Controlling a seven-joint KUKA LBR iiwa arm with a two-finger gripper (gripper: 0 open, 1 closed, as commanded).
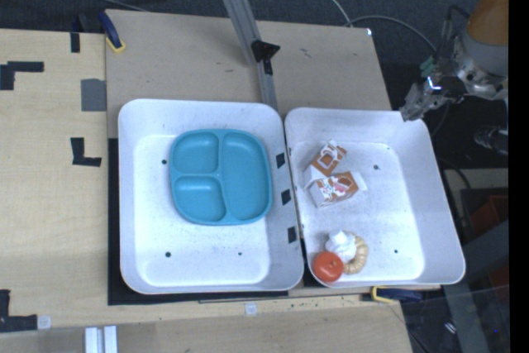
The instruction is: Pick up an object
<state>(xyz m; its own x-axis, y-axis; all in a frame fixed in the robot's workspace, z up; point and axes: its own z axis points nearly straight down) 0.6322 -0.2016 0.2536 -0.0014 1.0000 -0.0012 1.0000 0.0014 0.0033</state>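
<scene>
Red ball (327, 267) at the bin's (430, 202) near edge; my hand (416, 103), grip unreadable, hovers off its far corner, approaching — descent next.

Two white bins sit side by side on the tabletop (207, 54). The left bin (140, 260) has a teal divided plate (221, 176) lying flat in it. The right bin (413, 194) has two small orange-and-white packets (333, 175) touching each other near the middle, plus a red-orange ball (328, 266) right against a white and tan toy (348, 249) at the front-left corner. The gripper (416, 105) hangs just outside the right bin's far right corner.
</scene>
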